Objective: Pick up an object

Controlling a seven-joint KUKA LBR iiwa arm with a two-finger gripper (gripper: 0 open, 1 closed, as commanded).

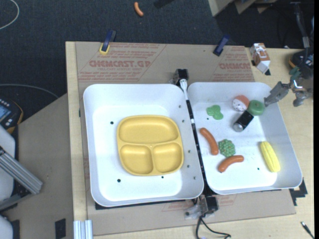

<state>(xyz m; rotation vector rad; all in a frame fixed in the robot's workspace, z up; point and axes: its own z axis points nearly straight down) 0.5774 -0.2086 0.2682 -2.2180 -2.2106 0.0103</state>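
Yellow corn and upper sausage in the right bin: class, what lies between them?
In the camera view, a green broccoli piece lies between the corn and the upper sausage.

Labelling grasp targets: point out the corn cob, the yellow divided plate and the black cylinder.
corn cob [269, 156]: camera view, middle of the cob.
yellow divided plate [149, 129]: camera view, floor of its top compartment.
black cylinder [243, 120]: camera view, middle of its side.

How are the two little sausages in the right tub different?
The upper sausage lies close to the divider, slanting from upper left to lower right; the lower sausage sits nearer the tub's front, slanting the other way. The upper one looks a little longer. Both are orange-red and lie flat beside the broccoli.
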